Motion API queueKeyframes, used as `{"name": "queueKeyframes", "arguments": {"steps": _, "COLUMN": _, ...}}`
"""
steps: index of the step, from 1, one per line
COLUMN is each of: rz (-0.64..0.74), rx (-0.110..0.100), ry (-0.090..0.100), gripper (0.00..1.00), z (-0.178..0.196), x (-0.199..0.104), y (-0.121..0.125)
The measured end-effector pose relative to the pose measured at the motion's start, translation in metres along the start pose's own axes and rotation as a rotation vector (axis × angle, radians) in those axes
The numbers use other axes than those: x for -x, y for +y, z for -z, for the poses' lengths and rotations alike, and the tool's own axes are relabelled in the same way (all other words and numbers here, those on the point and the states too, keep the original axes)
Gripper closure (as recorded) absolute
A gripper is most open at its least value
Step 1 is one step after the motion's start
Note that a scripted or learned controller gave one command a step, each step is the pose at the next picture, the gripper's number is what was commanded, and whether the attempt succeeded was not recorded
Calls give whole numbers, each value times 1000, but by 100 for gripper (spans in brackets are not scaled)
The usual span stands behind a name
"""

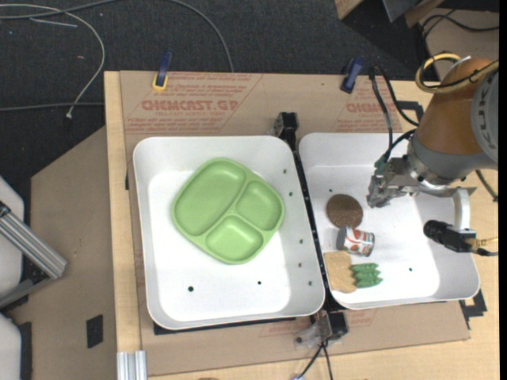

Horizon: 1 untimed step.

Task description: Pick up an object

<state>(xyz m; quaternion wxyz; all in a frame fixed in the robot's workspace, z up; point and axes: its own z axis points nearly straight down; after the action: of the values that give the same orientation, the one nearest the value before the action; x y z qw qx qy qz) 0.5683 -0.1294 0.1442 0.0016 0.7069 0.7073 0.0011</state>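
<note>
Faintly, red "CHEMCAST GP" lettering (190, 105) marks the brown board (119, 172) under both bins.

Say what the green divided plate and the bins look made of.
Green divided plate: likely moulded plastic, matte to satin; uniform colour, soft rounded compartment ridges. Left bin and right bin: probably thin formed plastic, smooth white with rounded corners; painted metal cannot be excluded.

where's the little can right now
The can lies on its side in the right bin, near its left wall, just below the brown disc and above the green toy.
</note>
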Motion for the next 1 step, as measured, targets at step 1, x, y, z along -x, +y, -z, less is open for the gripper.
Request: {"name": "queueKeyframes", "arguments": {"steps": 1, "rz": 1, "rx": 1, "ry": 0, "gripper": 100, "z": 44, "x": -2, "y": 4}}
